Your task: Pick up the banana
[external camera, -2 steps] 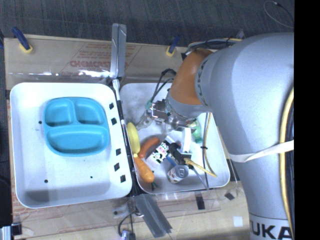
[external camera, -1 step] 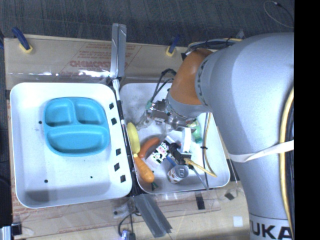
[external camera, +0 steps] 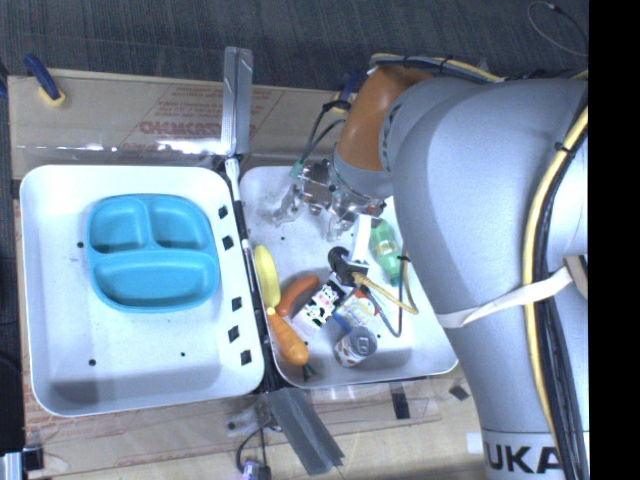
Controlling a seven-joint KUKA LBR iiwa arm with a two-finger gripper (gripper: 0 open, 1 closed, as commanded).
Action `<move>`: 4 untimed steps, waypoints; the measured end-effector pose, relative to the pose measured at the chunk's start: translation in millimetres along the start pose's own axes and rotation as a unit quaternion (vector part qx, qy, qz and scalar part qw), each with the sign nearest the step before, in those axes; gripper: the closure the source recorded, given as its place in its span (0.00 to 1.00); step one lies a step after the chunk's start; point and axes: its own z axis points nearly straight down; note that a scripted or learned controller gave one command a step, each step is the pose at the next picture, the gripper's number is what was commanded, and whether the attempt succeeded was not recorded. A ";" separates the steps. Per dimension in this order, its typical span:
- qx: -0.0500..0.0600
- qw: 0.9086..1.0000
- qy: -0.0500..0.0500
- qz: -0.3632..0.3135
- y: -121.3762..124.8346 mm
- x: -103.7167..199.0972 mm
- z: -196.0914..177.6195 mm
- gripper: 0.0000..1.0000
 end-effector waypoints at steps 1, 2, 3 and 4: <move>0.001 0.999 0.000 0.032 -40.7 -1.6 0.8 0.00; 0.000 0.988 0.000 0.154 26.1 -44.5 -0.3 0.00; 0.002 0.989 0.000 0.147 25.4 -40.4 -10.0 1.00; -0.001 0.976 0.001 0.218 34.5 -53.2 -118.4 1.00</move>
